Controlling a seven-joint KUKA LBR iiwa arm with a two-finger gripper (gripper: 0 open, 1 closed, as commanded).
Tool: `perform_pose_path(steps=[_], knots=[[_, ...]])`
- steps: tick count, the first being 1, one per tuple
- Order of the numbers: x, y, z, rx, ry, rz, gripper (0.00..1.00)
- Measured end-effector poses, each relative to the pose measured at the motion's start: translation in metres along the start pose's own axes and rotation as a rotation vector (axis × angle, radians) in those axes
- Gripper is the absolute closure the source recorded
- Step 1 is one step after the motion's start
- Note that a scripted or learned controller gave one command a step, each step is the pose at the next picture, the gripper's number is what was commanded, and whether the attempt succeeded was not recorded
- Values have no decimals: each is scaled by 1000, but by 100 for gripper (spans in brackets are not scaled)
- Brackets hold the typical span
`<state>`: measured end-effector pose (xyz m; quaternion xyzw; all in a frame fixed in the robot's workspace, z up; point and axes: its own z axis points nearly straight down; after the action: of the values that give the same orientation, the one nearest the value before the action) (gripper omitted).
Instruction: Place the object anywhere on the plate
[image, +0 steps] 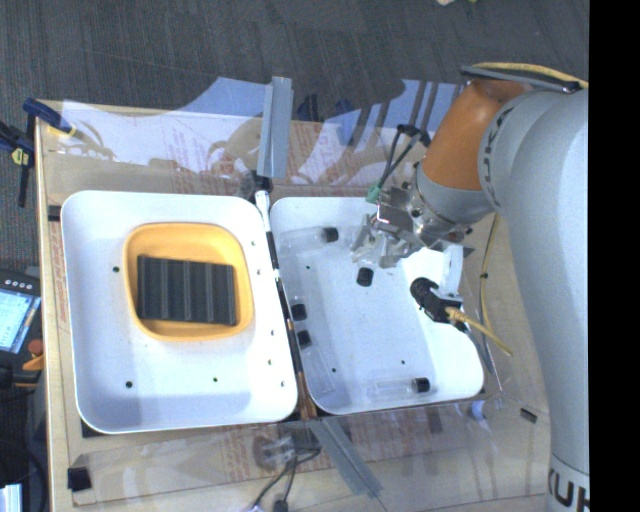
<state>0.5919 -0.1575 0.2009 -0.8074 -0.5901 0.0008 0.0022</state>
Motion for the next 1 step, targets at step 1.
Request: perform_pose_path(steps=[1], knots=[[34, -1, -32, -3, -2, -256, 100]])
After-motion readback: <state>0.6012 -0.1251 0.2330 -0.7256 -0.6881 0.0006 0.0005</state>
